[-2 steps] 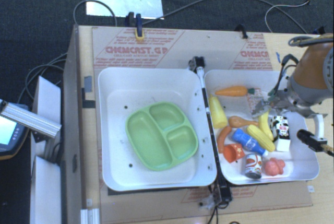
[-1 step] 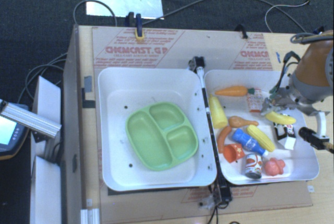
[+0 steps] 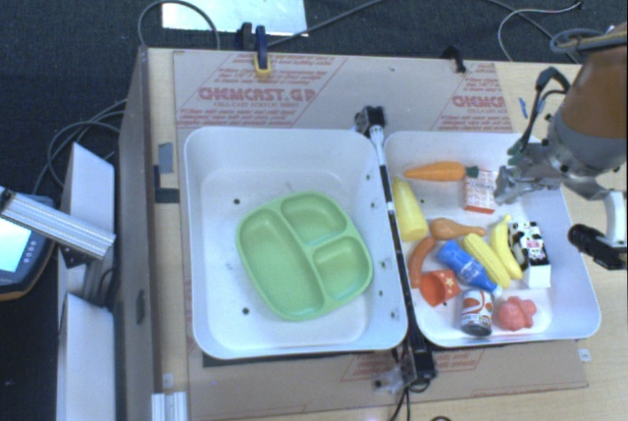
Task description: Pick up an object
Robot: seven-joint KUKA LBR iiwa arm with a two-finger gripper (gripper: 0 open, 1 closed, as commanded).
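Note:
The right bin (image 3: 579, 311) holds several toy items. An orange carrot (image 3: 435, 172) lies at its far side, with a small white and red carton (image 3: 479, 191) beside it. Nearer the front are a yellow piece (image 3: 407, 211), a drumstick (image 3: 454, 229), a sausage (image 3: 420, 256), a blue can (image 3: 465, 265), a banana (image 3: 504, 249), a black and white box (image 3: 531, 244), a red piece (image 3: 439, 287), a tin (image 3: 476, 311) and a pink piece (image 3: 514, 312). My gripper (image 3: 508, 182) hangs over the bin's far right part, just right of the carton and above the banana.
The left bin (image 3: 211, 174) bears a green divided plate (image 3: 304, 254). A black clamp (image 3: 371, 120) sits where the two bins meet at the back. Cables run across the cardboard (image 3: 294, 85) behind the bins. The grey arm (image 3: 594, 115) fills the right side.

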